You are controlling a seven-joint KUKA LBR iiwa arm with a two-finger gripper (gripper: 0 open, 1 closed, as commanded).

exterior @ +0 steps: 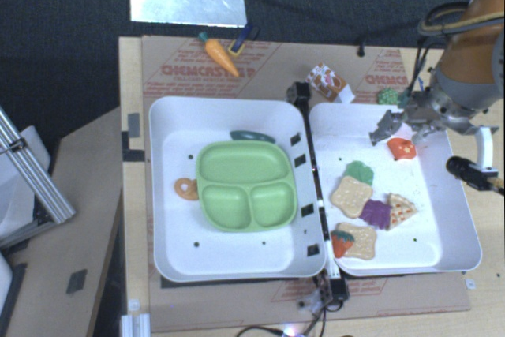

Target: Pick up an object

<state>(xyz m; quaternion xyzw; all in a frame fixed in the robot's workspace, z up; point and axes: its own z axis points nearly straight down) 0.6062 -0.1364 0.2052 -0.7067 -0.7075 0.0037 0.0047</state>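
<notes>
Bench (197, 63) carries two white bins side by side. Left bin (170, 170) has a green divided tray (245, 185) in the middle, a small orange ring (186, 189) touching the tray's left edge, and a dark green piece (252, 136) poking out behind the tray's far rim.

Right bin (442, 233) holds the toy food: red piece (402, 148) near the far right, green leaf (360, 170) mid-bin, cracker (350, 196) just below the leaf, purple piece (377, 212) touching the cracker's right side, pizza slice (401, 209) just right of the purple one, toast (360, 241) at the near edge with a red-orange bit on its left.

Arm (473, 51) comes in from the right over the far right of the right bin. Hand (389, 128) hangs just left of and beyond the red piece, nothing visibly between its fingers; can't tell if they're spread or pressed together.

Outside the bins: carrot (221, 56) on the bench behind the left bin, wrapped snack (326, 81) and green bit (387, 96) behind the right bin.
</notes>
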